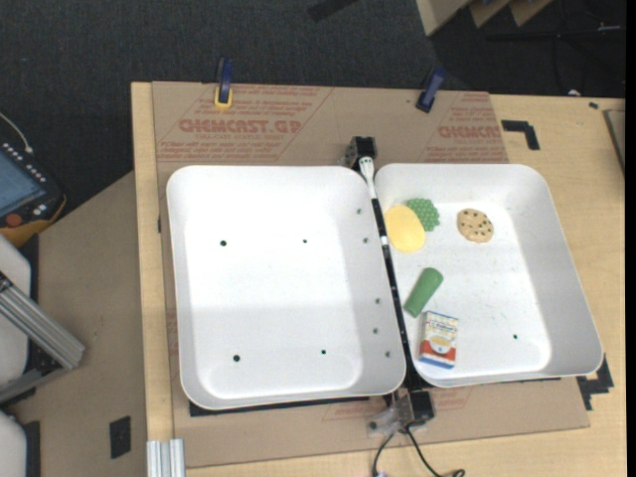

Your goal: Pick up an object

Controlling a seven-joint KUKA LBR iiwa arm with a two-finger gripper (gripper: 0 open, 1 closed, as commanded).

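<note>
1. Nothing here shows whether the pincer is released or clenched, so I cannot tell its state, and places below are given among the things themselves.
2. Five loose things lie in the right bin [556, 266], all in the half toward the left bin [199, 266].
3. One yellow rounded piece [404, 229] lies just beside the seam between the bins. It overlaps one green bumpy piece [425, 212], hiding its near side, and what that piece is cannot be made out.
4. One round cookie [476, 226] with dark chips lies near them, apart, on the side away from the seam.
5. One smooth green cylinder [424, 290] lies tilted, nearer the camera than the yellow piece and clear of it.
6. One small carton [440, 339], white with red and blue print too small to read, lies near the front wall, just beside the cylinder's lower end.
7. The left bin's floor shows four small dark dots.
8. Two bins in all rest on a brown printed sheet [298, 117]. Its red lettering is faint and partly covered by the bins.
9. Two blue clamps [224, 84] [431, 87] grip the sheet's far edge.
10. One black fitting [362, 152] sits at the far end of the seam, and another [412, 405], with a cable, at the near end.
11. The counter [109, 266] is cut off at the view's left edge, where a dark device [20, 182] and a metal rail [40, 316] are only partly seen.
</note>
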